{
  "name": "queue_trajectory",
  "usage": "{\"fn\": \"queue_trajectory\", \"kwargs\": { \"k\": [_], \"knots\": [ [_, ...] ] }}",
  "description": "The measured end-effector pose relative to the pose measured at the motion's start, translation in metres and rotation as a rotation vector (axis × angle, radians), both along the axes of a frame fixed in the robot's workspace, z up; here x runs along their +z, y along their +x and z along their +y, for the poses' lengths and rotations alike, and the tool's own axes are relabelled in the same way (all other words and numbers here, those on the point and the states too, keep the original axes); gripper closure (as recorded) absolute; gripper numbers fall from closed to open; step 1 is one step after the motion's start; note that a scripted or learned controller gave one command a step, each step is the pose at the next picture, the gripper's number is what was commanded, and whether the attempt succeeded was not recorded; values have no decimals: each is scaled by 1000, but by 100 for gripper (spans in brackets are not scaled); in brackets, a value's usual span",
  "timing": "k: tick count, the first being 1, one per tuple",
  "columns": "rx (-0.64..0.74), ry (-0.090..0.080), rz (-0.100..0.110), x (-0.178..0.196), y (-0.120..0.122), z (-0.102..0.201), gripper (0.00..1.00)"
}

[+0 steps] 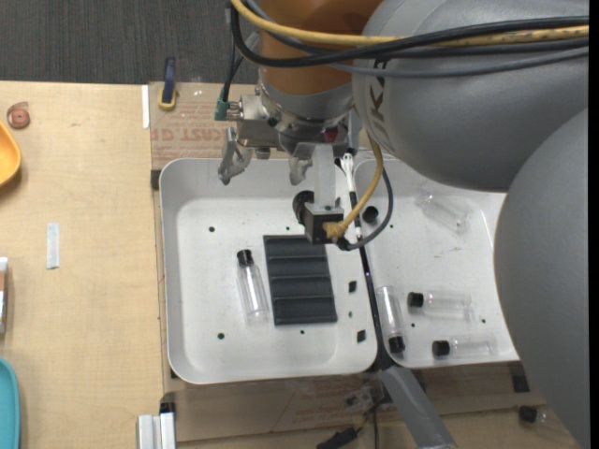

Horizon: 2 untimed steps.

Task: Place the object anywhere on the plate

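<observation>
Two white bins are sitting side by side on the tabletop [75, 204]. I am hanging my hand [267, 168] over the left bin [187, 344], fingers spread and pinching nothing, above its far edge. One clear vial [250, 286] is lying beside a black ribbed block [299, 281]. My own arm is hiding much of the right bin [487, 241]; I cannot make out any plate.

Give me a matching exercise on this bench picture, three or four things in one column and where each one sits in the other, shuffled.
Things:
1. black plate
2. vial with black cap
3. gripper
4. orange object

Places:
A. on the wooden bench, at the view's left edge
B. above the left bin's far rim
C. middle of the left bin
D. in the left bin, just left of the plate

Pairs: 1-C, 2-D, 3-B, 4-A
</observation>
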<state>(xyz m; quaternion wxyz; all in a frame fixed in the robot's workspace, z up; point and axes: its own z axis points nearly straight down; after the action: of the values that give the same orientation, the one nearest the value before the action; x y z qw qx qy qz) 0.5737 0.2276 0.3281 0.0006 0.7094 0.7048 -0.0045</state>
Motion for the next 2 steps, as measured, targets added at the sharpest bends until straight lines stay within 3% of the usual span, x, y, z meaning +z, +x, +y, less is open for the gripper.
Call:
{"fn": "queue_trajectory", "kwargs": {
  "k": [1, 2],
  "knots": [
    [1, -4, 3, 7, 0, 0, 100],
    [0, -4, 3, 7, 0, 0, 0]
  ]
}}
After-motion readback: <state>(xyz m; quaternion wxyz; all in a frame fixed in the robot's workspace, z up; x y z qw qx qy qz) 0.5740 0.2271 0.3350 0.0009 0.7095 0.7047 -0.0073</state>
